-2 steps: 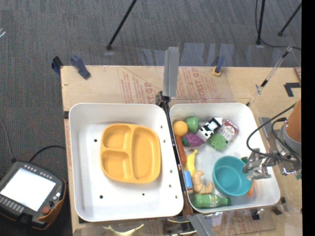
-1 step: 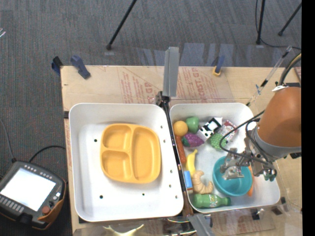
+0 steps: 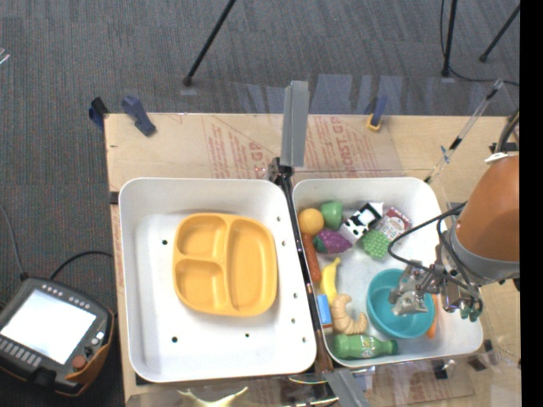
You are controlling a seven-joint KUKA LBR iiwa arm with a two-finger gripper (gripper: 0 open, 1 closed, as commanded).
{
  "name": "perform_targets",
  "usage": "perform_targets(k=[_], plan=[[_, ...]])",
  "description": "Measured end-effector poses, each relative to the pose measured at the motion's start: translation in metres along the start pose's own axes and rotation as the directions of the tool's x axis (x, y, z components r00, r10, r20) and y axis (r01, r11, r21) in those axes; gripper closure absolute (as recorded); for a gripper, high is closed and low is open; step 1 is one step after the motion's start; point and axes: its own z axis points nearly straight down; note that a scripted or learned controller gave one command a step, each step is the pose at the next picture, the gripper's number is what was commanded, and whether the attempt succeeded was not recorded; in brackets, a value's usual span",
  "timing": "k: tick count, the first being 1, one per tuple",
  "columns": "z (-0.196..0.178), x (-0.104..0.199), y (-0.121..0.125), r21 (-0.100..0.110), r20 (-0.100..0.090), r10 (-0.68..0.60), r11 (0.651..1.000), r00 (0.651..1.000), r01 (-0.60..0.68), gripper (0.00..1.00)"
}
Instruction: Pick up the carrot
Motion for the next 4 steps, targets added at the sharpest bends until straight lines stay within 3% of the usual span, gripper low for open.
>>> perform_targets(k=[1,2,3,4], plan=[[0.031,0.016,0.066,0.000,-0.003,0.182,0.983,0.983,-0.182,1.00],[-0.115,0.005,0.028,0.000,0.013,0.057,0.998,0.998,-0.057,1.00],[-0.111,0.006,0.029,0.001,0.003,0.056,0.998,0.998,-0.056,0.00],[0.008,0.018,0.064,0.002,-0.011,0.086,0.996,0.996,-0.086,0.00]])
